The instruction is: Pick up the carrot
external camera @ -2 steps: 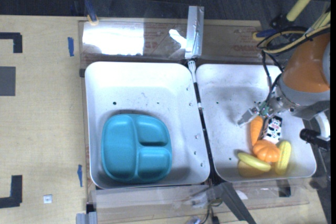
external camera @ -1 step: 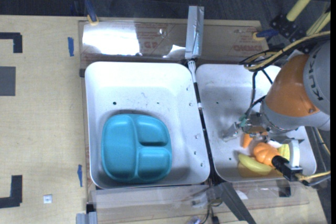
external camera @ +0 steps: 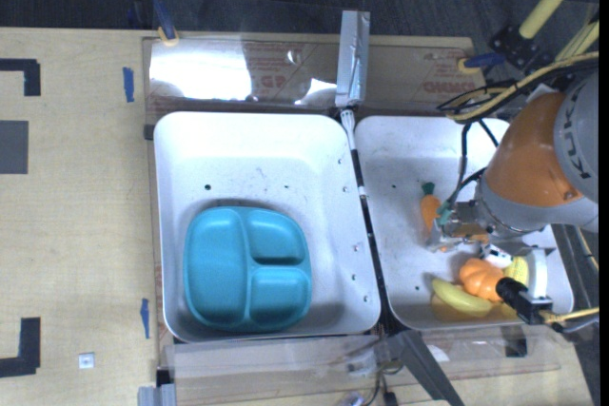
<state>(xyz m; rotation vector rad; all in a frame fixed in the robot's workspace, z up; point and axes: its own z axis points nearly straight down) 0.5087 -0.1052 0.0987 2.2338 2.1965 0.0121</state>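
Observation:
The carrot (external camera: 430,208) is small and orange with a green top, and lies in the right bin (external camera: 400,166) near its middle, pointing toward the far wall. My gripper (external camera: 450,227) hangs low over the bin just to the right of the carrot, close beside it or touching its lower end. The grey arm with its orange band (external camera: 538,162) covers the bin's right side, so the contact between gripper and carrot is not plain.
A yellow banana (external camera: 459,297) and an orange fruit (external camera: 481,278) lie at the right bin's near edge, below the gripper. The left bin (external camera: 190,147) holds a blue divided tray (external camera: 247,268). Cables run over the far right corner.

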